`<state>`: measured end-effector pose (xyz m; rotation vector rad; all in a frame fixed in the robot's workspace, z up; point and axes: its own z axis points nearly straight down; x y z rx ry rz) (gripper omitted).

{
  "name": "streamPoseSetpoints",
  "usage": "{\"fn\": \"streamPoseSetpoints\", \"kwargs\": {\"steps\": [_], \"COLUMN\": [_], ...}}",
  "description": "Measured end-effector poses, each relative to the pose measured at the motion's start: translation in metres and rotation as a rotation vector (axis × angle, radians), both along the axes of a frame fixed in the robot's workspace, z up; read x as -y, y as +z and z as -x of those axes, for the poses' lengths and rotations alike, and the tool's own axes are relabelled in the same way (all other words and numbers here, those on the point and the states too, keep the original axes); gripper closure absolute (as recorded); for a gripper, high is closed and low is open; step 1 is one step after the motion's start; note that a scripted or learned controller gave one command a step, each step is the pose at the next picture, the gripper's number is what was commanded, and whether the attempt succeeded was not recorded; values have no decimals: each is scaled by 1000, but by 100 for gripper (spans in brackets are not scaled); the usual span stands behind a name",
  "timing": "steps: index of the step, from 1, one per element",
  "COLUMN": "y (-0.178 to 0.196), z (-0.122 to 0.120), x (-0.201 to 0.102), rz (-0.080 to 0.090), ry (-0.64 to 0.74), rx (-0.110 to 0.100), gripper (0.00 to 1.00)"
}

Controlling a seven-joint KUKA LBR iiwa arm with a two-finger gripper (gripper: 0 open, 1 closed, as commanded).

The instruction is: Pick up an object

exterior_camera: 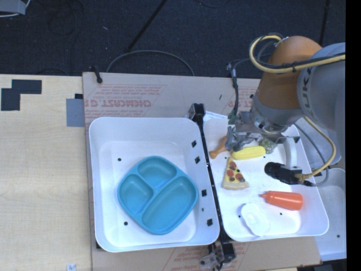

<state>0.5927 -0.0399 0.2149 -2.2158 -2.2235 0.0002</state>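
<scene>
1. The grey arm (324,95) reaches in from the right over the far part of the right bin (309,220). Its orange band (290,75) sits above the wrist.
2. The gripper (243,141) is down low in the far left part of that bin. How wide the claw stands, and whether it has hold of anything, I cannot tell from here.
3. A yellow piece (249,152) lies on its side right at the gripper's near edge – touching it or just under it.
4. A thin orange-tan stick (217,150) lies to the left of it, near the bin's left wall.
5. A toy pizza slice (234,175) lies just nearer than the yellow piece.
6. An orange bottle-shaped toy (282,199) lies on its side to the right of the slice, and a white oval thing (255,219) rests by the near rim.
7. The left bin (107,145) holds a blue divided plate (157,194) – flat, and well apart from the gripper.
</scene>
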Motion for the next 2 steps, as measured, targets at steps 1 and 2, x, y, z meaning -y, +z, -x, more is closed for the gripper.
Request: {"fn": "streamPoseSetpoints", "kwargs": {"steps": [1, 2], "y": [-5, -8], "z": [-9, -23], "x": [-58, -104], "rz": [1, 1], "ry": [1, 0], "rx": [-1, 0], "gripper": [100, 100]}}
